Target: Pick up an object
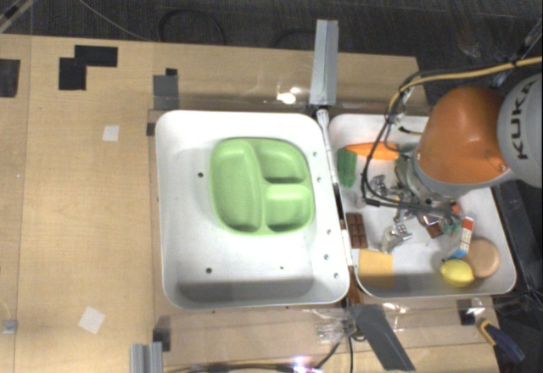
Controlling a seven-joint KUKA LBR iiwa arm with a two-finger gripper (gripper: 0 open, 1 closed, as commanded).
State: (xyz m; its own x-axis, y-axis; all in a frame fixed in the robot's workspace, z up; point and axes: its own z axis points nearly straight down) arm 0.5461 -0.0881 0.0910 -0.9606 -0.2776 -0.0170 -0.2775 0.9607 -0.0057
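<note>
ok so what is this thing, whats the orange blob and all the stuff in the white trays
It is a robot arm seen from a camera fixed above a bench. The orange blob is a band above the arm's wrist; the arm reaches in from the right. Below it is the gripper, lowered into the right bin. That bin holds small items: a carrot, a green piece, a brown bar, a yellow block, a lemon and a tan round thing. The left bin holds a green divided plate. I cannot tell whether anything is held.
</note>
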